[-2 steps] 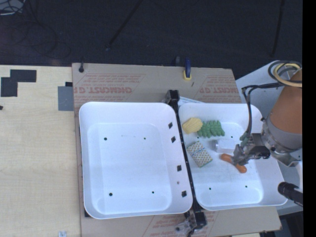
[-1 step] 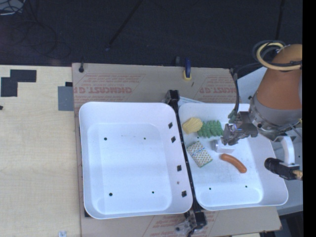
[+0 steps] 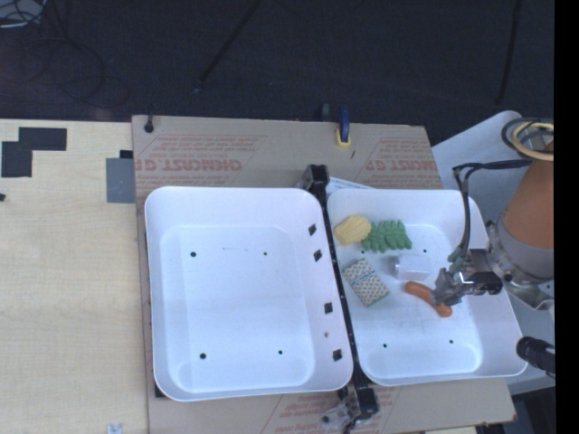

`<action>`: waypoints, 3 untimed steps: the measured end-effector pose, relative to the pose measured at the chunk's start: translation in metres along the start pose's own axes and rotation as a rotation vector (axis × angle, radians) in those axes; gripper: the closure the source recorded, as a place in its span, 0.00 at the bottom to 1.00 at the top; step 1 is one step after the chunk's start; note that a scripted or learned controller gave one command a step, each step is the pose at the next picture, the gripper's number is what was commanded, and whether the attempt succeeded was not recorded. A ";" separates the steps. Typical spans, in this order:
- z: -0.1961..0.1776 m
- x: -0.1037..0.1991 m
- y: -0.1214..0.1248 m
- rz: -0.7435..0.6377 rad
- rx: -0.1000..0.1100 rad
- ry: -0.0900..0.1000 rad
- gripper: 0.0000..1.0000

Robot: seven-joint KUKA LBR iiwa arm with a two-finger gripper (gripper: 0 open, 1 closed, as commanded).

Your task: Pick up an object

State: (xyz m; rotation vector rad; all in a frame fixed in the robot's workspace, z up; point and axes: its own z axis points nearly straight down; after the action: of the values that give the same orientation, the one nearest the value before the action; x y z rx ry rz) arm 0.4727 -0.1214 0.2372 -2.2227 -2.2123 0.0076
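The right bin [image 3: 425, 351] holds a yellow lumpy object [image 3: 352, 230], a green bumpy object [image 3: 389, 235], a small patterned box [image 3: 365, 281], a clear plastic piece [image 3: 412, 266] and an orange carrot-like stick [image 3: 427, 297]. My gripper [image 3: 448, 289] is low in this bin, at the right end of the orange stick and touching or just over it. The stick lies flat on the bin floor.
The left bin [image 3: 235, 292] sits beside the right one, with a black divider clip strip [image 3: 330, 278] between them. Both rest on a cardboard sheet [image 3: 235, 156]. Cables [image 3: 466, 206] loop from the arm over the right bin's far right side.
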 end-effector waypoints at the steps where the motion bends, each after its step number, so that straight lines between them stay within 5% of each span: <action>1: -0.032 0.028 0.080 -0.010 -0.012 -0.001 1.00; 2: 0.004 -0.084 0.054 0.006 -0.001 -0.004 1.00; 3: 0.031 -0.092 0.001 -0.002 0.000 0.003 1.00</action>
State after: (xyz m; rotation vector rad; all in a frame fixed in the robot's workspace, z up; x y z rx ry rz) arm 0.4726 -0.2135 0.2067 -2.2186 -2.2135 0.0050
